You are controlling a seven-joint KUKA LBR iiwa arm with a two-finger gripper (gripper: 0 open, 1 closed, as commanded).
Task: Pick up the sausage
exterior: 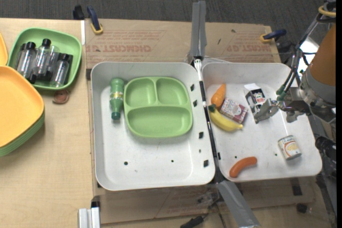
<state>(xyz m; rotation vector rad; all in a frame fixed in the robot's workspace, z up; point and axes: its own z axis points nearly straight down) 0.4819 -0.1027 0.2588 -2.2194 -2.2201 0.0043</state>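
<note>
**Sausage lies low in the right bin, hand apart from it**

The sausage [243,166] lies nearest the camera, on the floor of the right bin [256,147] close to its front edge, tilted with its right end slightly higher. To its right, near the bin's right wall, stands a small can [289,147]. Further back in this bin a banana [225,120] lies just beside a pink packet [233,110], with a carrot [218,95] behind them and a small dark-and-white carton [255,96] to the right.

The hand [263,112] hangs over the middle of the right bin, just below the carton and well apart from the sausage. Nothing sits between its fingers, which look parted.

In the left bin [107,163] a green divided plate [158,107] rests beside a green bottle [116,97]. On the tabletop [48,179] at left sit a green tray of bottles [45,59] and stacked orange plates [18,112].
</note>
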